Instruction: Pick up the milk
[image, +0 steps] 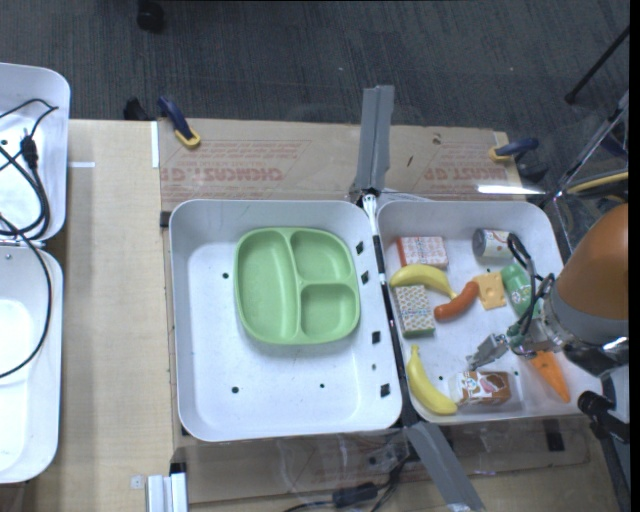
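The milk looks to be the white carton with red print (420, 250), lying flat at the back left of the right bin (545, 225). My gripper (490, 351) hangs low over the bin's front middle, well to the right of and nearer than the carton. It is just above a brown snack packet (488, 388) and beside an orange carrot (550, 372). Nothing shows in its grasp.
Around the carton lie a banana (420, 277), a green-patterned box (415, 310), a red sausage (457, 300), a cheese wedge (490, 290), a can (490, 243) and a green bottle (517, 285). A second banana (428, 385) lies at the front left. The left bin holds a green divided plate (297, 285).
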